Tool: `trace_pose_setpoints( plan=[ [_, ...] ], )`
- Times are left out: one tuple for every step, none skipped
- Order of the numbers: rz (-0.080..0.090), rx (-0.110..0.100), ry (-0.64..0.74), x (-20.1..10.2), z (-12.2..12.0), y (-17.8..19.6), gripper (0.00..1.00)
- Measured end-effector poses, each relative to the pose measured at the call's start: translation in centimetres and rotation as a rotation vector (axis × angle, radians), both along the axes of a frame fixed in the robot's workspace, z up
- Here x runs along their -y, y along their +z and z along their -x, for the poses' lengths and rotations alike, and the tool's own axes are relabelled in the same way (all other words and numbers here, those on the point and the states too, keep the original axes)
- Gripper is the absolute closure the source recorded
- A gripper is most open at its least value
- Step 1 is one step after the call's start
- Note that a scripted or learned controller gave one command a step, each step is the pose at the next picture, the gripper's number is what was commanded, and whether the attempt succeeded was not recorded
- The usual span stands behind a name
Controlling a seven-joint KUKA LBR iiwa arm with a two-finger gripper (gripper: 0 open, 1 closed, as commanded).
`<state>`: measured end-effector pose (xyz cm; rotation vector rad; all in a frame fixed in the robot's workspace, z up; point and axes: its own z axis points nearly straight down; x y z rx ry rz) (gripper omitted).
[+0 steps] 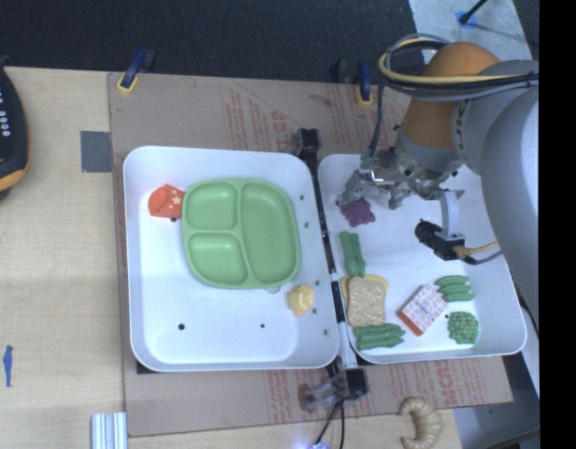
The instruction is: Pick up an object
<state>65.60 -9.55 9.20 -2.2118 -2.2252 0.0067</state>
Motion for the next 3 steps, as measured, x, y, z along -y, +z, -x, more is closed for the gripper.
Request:
trace_pose_setpoints(
  plan=[
    [0.000,-0.001,0.001,0.1,0.0,1.1,1.00],
    [0.001,-0.002,0.002,0.1,0.0,1.1,0.00],
    [0.001,0.001,0.000,-0.1,0.0,0.0,0.00]
  ],
)
